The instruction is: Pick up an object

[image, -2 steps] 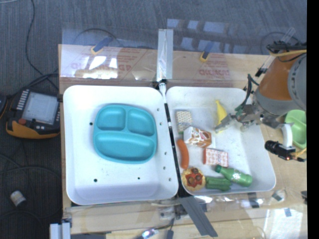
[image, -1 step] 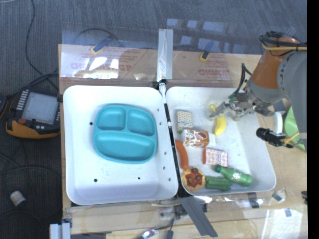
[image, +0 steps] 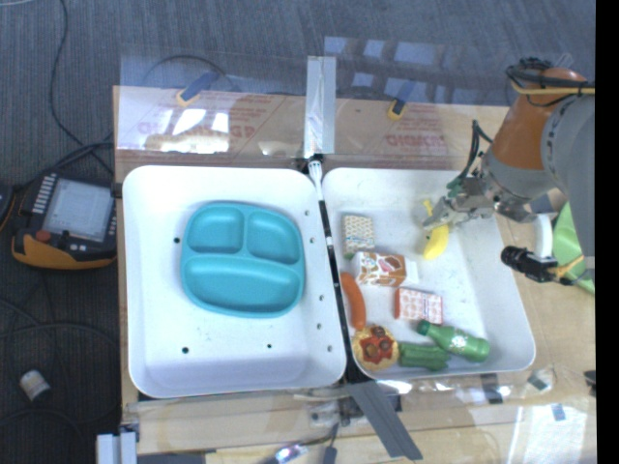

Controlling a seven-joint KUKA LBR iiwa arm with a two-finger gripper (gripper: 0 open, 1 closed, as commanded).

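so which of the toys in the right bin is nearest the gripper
The yellow banana. It lies just below the gripper, apart from the other toys, which cluster toward the bin's left and lower side.

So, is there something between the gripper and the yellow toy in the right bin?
Nothing visible. The gripper sits directly above the yellow toy, and the nearest other item, the waffle piece, lies well off to its side.
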